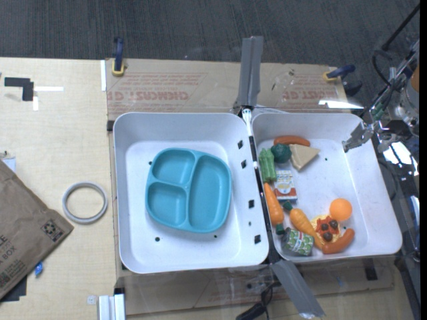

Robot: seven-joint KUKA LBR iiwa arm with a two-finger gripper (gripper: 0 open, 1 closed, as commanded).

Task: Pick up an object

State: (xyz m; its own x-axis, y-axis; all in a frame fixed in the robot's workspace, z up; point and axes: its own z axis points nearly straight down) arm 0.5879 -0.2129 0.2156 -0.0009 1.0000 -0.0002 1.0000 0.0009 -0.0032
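From the camera view, two white bins sit side by side on the counter (53, 139). The left bin (133, 245) holds a teal divided plate (189, 191) with three compartments. The right bin (383, 205) carries the toy food: a red sausage (291, 140) along its far side, a green broccoli piece (280, 153) just beside a tan bread wedge (303, 157), a green cucumber-like piece (267, 165) and an orange carrot (273, 205) against the left wall, a small printed carton (285, 183) between them, and near the front an orange ball (340, 209), a second carrot (301, 221), a pizza slice (327, 227), another sausage (337, 241) and a green packet (297, 243), all crowded close. Left of the bins lie a tape ring (85, 201) and a brown cardboard box (23, 235). The end effector (357, 139) hangs at the right bin's far right corner, above the rim and apart from the food; whether it is open or closed I cannot tell. Mirrored red lettering on the cardboard sheet (173, 89) behind the bins is not readable.
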